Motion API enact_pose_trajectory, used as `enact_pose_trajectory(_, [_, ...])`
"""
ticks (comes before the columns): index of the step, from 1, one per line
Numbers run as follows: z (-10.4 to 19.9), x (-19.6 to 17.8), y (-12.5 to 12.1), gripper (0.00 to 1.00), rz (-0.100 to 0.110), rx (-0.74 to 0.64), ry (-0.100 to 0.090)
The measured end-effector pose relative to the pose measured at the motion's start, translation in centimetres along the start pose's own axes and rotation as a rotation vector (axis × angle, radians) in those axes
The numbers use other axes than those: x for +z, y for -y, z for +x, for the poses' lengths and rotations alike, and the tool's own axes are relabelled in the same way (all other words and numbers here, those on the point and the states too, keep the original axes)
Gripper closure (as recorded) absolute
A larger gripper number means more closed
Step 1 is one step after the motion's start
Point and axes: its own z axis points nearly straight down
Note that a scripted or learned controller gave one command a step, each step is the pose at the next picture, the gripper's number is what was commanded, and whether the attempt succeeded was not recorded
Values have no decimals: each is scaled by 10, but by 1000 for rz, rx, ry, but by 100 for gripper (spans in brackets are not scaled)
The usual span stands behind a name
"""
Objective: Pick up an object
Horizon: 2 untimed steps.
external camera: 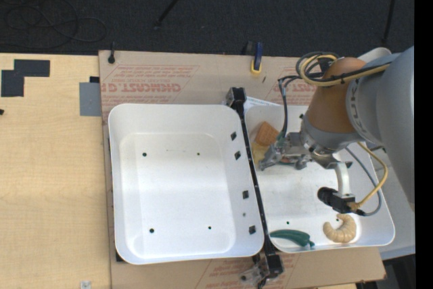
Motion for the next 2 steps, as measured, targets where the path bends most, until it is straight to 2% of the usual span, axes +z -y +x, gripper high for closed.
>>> enact_pose_trajectory(1, [-14,0,-50,0,-1,1,2])
enact_pose_trajectory(2, [-13,-10,-47,100,5,-1,1])
